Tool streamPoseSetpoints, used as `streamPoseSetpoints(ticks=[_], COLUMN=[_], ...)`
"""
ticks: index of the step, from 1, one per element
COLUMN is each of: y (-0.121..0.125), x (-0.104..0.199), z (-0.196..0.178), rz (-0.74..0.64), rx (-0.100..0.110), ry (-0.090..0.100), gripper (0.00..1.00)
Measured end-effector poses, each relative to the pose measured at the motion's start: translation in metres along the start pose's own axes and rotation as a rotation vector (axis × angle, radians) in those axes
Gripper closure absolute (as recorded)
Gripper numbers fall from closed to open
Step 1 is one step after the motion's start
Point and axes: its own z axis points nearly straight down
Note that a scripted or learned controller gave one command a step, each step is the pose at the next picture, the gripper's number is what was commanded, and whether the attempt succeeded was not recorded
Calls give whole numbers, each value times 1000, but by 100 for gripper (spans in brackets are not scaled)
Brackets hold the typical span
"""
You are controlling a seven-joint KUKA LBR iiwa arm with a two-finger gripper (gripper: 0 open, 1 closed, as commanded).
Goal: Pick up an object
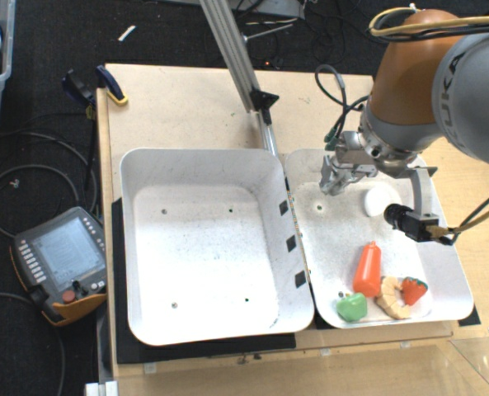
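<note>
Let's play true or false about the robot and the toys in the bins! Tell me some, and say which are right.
1. The orange carrot lies in the right bin. True.
2. The green toy is in the left bin. False: it lies in the right bin, near the front edge, below the carrot.
3. The gripper is above the right bin. True.
4. The gripper is touching the carrot. False: it is farther back in the bin, apart from the carrot.
5. A white object lies in the right bin. True.
</note>
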Motion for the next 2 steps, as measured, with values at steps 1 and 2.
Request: streamPoseSetpoints(ticks=[1, 2], y=[18, 23], x=[44, 107], z=[4, 10], rz=[1, -1], rx=[-2, -1], ry=[-1, 0], gripper=[100, 100])
